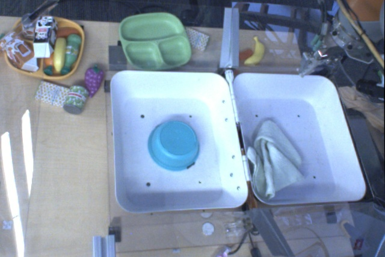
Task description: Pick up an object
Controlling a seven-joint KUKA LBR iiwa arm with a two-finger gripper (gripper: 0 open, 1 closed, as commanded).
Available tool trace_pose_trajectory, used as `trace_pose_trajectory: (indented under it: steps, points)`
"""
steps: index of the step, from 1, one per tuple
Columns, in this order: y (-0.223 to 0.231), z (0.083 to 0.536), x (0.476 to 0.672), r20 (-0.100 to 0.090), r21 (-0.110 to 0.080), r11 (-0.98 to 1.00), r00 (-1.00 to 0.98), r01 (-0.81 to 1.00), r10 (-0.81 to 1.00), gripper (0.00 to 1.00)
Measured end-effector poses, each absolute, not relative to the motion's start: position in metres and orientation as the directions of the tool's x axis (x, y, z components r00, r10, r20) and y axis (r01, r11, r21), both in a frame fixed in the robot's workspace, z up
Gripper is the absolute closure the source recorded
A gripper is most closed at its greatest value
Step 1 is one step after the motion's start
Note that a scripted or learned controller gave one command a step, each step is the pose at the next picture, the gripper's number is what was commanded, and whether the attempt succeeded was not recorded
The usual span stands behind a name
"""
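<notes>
So the gripper [316,56] is parked up at the top right, just past the far rim of the right bin [337,180], hanging over clutter and not over anything worth grabbing. Honestly can't tell from here whether it's wide or closed, it's just a tangle of metal and cables.

Closest candidate is the grey-green cloth [274,156], crumpled against the left side of the right bin. My guess at the risk: it's floppy, so a pinch could catch one fold and let it slide out on the lift, or the gripper could bottom out on the bin floor. It also sits close to the wall between the bins, which could get clipped.

The left bin [129,180] holds a blue bowl [174,145], apparently upside down, roughly centred. Smooth and rounded, probably slips a two-finger grab.

Outside the bins on the bench [66,189]: a green divided tray [154,40], a toy banana [256,51], and a yellow bowl [77,39] of toy food.
</notes>
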State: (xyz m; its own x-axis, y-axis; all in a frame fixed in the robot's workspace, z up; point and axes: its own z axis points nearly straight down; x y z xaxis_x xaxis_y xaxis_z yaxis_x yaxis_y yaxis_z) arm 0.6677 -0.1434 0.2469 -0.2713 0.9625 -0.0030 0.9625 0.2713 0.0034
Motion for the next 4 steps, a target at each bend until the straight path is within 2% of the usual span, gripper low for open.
trace_pose_trajectory:
  steps: [1,3,4]
  points:
    - [-0.184,0.263,0.670,-0.004,0.004,0.401,-0.401,0.916,0.916,1.00]
    - [-0.150,0.237,0.670,-0.004,0.005,0.399,-0.399,0.917,0.917,1.00]
    - [-0.149,0.249,0.672,-0.008,0.010,0.404,-0.404,0.915,0.915,1.00]
